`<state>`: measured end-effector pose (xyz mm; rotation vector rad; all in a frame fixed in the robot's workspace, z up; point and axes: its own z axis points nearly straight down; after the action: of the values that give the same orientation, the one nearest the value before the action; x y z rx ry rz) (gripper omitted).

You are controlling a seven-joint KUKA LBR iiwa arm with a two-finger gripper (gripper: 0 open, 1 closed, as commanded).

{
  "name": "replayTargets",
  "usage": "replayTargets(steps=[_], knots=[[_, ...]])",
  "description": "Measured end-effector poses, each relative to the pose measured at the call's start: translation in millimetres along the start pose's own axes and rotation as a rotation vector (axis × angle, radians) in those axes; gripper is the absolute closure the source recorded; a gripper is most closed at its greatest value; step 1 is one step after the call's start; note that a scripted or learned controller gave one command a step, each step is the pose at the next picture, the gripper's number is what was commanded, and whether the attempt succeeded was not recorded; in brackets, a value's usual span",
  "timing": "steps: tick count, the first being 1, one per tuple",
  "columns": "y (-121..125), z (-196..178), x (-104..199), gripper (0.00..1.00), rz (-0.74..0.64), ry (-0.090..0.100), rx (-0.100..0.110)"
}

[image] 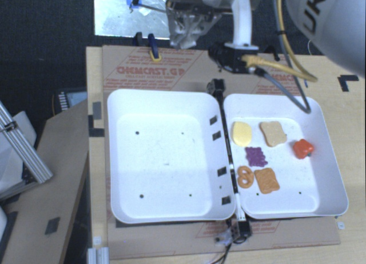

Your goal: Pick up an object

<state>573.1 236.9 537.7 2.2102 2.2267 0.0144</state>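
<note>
Nearest, along the front of the right bin: pretzel close to the divider, orange cracker just beside it on the right. Behind those, purple grape bunch, near the pretzel and cracker, not clearly touching either. Further back, in a row: yellow chip by the divider, tan toast slice next to it, red-orange pepper off to the right, apart from the rest. Left bin alongside, white, a few dark specks on its floor. Brown board with red print behind both bins. Farthest back, up high over the board's rear edge: gripper, well clear of both bins. Nothing seen between its tips; how far apart they stand, cannot tell, too blurred.
</note>
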Motion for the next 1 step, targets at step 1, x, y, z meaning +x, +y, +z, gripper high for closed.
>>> replayTargets(steps=[1], knots=[[-51.2,197.9,-37.0,1.00,0.008,-0.010,0.026]])
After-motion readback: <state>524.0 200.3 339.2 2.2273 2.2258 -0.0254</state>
